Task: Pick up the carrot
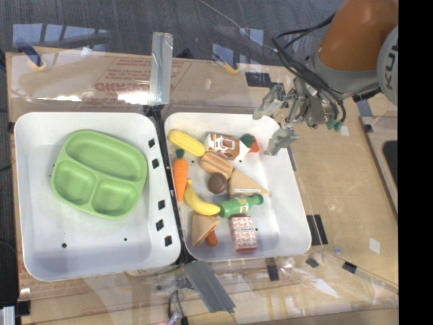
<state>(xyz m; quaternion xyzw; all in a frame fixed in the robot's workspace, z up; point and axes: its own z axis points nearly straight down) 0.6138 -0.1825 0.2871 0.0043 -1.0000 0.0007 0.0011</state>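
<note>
Along the lower edge of the frame, the right bin [298, 229] holds the nearest items: a small red carton [243, 234], a wedge-shaped toy sandwich [201, 229] and a green bottle [240, 206] lying on its side. Just above them a banana [201, 203] curves across the bin floor.

The carrot [180, 176] lies at the bin's left wall, near the divider between the two bins. It is orange with a green top, its long axis running up and down the frame, the leafy end toward the top. Its lower end is close to the banana, and a yellow corn cob [186, 143] sits just above its top. This crowding, and the wall beside it, probably leave little room for the fingers; a grasp across the carrot's narrow width appears the most workable.

At left centre, the left bin [34, 249] carries a green divided plate [100, 173], well apart from the task object.

Toward the upper right, the gripper [279, 122] hangs over the right bin's upper right corner, well apart from the carrot. Its jaws stand wide, with nothing between them. The position suggests an approach stage: the pick is not yet made, and the arm must travel left and downward across the cluttered bin.
</note>
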